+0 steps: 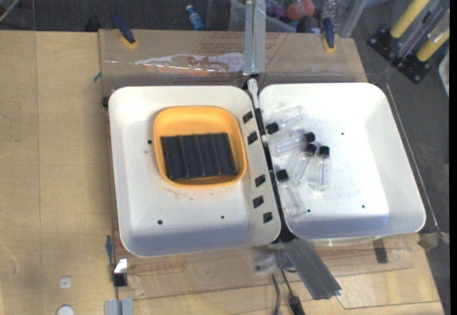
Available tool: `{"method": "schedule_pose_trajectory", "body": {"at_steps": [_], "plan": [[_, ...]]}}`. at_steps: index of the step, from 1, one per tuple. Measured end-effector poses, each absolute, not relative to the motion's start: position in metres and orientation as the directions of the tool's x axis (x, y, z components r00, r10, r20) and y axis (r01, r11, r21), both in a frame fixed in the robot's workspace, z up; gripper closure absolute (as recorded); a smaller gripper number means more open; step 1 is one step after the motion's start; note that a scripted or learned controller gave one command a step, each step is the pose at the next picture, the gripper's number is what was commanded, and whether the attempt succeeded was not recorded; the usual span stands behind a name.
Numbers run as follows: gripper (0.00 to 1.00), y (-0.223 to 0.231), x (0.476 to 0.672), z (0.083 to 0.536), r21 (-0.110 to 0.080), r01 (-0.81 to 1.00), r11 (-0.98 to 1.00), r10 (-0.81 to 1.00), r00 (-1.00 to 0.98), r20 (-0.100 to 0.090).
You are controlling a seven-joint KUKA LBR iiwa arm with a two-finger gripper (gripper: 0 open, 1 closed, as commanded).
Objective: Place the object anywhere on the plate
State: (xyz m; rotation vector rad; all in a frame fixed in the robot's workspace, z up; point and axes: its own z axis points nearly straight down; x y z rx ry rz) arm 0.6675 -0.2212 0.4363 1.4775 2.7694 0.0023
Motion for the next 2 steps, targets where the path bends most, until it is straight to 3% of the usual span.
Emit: {"method": "schedule_pose_trajectory", "body": {"at_steps": [2], "plan": [[1.00, -0.2227, 0.6665, 0.4365, 0.004, 0.820, 0.573, 0.820, -0.573, -0.001]]}}
